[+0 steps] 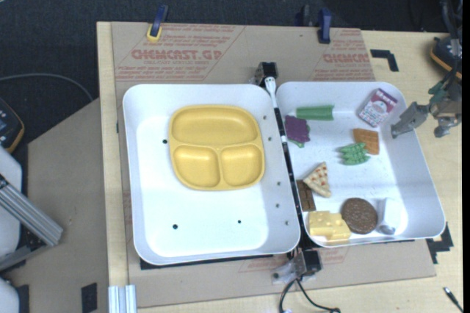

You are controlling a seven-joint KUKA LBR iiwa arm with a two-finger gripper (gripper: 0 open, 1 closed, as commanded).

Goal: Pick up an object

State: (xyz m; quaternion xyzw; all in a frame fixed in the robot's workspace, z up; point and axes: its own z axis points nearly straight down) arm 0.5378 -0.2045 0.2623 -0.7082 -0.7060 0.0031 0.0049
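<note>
Fingers: two grey fingers (405, 124) of the gripper (422, 123) spread apart, nothing between them; set at 3 o'clock of the frame, over the right bin's outer rim.

Containers, two: left bin (147, 216), white, holding one yellow divided tray (217, 145) with three compartments; right bin (418, 186), white, holding the loose items.

Right bin contents, one of each: green bar (315, 112) at 12 o'clock; pink-and-white packet (376, 107) at 1 o'clock, print too small to read; purple piece (297, 130) at 10 o'clock; orange cracker (366, 140) touching a green leafy piece (353, 153), near centre; pizza slice (318, 178) at 8 o'clock; brown bar (306, 195) beside it; yellow cheese block (328, 226) at 7 o'clock; brown round cookie (360, 215) at 6 o'clock; small grey piece (387, 229) at 5 o'clock.

Writing: bench board (220, 54) printed "CHEMCAST GP", repeated, in red.
</note>
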